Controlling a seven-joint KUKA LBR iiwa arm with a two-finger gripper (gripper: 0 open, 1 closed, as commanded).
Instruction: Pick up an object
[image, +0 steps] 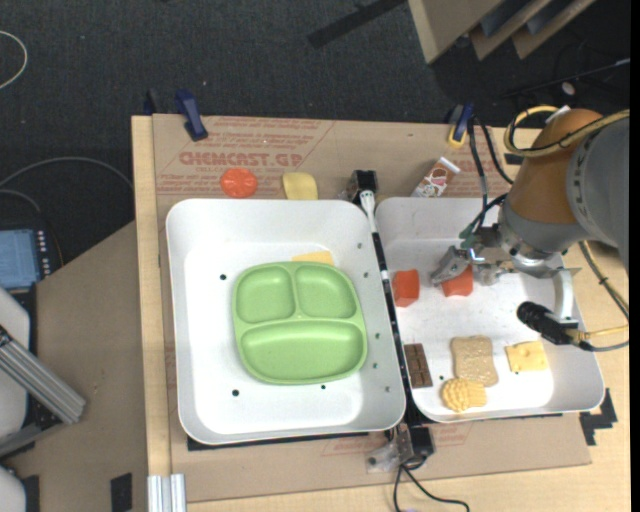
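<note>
Closing squarely on the red block (458, 284) matters; the end effector (462, 262) hangs above it, grip state unclear.

On the tabletop (150, 300), two bins sit side by side. The left bin (200, 240) holds a divided plate (298, 322). The right bin (580, 390) holds two blocks (405, 288) far side, with a cracker (473, 360), cheese piece (526, 357), corn piece (462, 395) and chocolate bar (417, 365) nearer.

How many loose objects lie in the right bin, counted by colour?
Orange-red: 2, one block and another block
Brown: 1, bar
Tan: 1, cracker
Yellow: 2, cheese piece and ridged piece
Total: 6
</note>
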